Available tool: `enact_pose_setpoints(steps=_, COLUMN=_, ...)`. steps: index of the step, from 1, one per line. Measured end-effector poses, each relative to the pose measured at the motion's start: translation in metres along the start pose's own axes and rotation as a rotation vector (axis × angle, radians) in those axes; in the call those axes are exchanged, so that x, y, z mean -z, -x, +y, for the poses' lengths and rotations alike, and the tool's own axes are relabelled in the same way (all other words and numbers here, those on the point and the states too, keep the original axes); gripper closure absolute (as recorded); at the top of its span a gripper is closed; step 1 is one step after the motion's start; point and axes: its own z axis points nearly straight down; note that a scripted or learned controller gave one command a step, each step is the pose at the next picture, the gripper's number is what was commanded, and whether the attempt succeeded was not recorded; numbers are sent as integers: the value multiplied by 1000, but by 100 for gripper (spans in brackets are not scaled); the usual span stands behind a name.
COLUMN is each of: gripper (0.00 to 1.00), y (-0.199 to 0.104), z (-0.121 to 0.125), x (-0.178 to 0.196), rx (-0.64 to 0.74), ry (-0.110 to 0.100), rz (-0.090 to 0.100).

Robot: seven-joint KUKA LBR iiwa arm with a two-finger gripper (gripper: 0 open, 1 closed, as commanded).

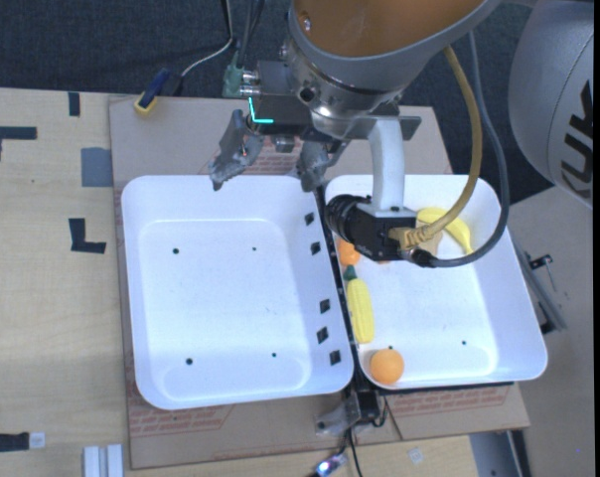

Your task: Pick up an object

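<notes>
My gripper point(270, 167) hangs over the back edge of the left bin point(221, 366), its two fingers spread wide apart with nothing between them. One fingertip point(224, 172) is at the bin's back rim, the other point(313, 172) is near the divider between the bins. In the right bin point(479, 356) lie a corn cob point(360, 308) along the left wall, an orange ball point(386, 366) at the front left corner, a yellow banana point(453, 229) at the back, and a small orange piece point(349, 254) partly hidden by black cabling.
A black cable loop and a yellow hose point(419, 235) hang over the back of the right bin. The arm's large body point(379, 28) covers the area behind both bins. A brown cardboard sheet point(161, 127) lies under the bins.
</notes>
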Motion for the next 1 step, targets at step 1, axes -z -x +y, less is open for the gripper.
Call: enact_pose_setpoints(steps=1, gripper=100, y=-1, z=0, x=10, rx=2, ry=-1, rz=0)
